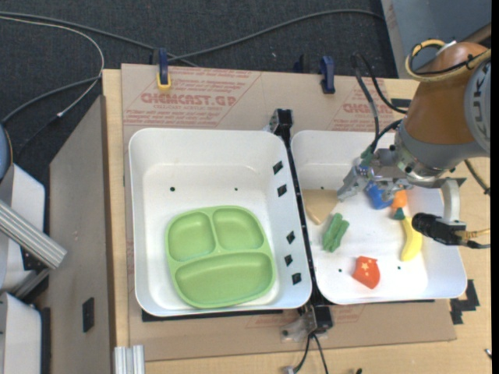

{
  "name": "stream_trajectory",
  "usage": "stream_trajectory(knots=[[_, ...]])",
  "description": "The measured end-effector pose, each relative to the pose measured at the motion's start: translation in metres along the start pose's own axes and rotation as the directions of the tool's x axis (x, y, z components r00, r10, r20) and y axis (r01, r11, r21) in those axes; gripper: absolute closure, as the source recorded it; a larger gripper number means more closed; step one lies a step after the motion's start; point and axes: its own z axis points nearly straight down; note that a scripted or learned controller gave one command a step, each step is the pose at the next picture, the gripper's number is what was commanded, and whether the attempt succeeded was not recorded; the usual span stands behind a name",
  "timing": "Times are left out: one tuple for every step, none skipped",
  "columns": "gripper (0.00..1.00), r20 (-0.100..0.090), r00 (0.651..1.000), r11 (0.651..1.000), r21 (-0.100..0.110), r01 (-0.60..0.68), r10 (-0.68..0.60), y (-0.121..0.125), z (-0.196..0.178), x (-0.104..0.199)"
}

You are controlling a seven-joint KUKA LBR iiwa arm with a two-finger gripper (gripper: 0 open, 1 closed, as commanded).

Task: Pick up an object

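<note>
2 white bins (148, 209) sit on a cardboard-covered bench (234, 92) above dark carpet (234, 14).

A green divided plate (221, 255) lies in the left bin (148, 209).

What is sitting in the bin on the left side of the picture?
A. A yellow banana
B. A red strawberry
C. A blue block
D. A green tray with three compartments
D. The green divided tray lies in the left bin, toward its near side; the yellow, red and blue items all lie in the right bin, where the arm is reaching.
</note>
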Motion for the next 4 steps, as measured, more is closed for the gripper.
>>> stream_trajectory(knots=[[0.0,0.001,1.0,1.0,-0.014,0.003,-0.003,0.003,-0.007,0.0],[0.0,0.001,1.0,1.0,-0.009,0.001,-0.001,0.008,0.055,0.001],[0.0,-0.003,1.0,1.0,-0.014,0.002,-0.002,0.01,0.095,0.002],[1.0,0.0,1.0,1.0,-0.025,0.002,-0.002,0.013,0.08,0.002]])
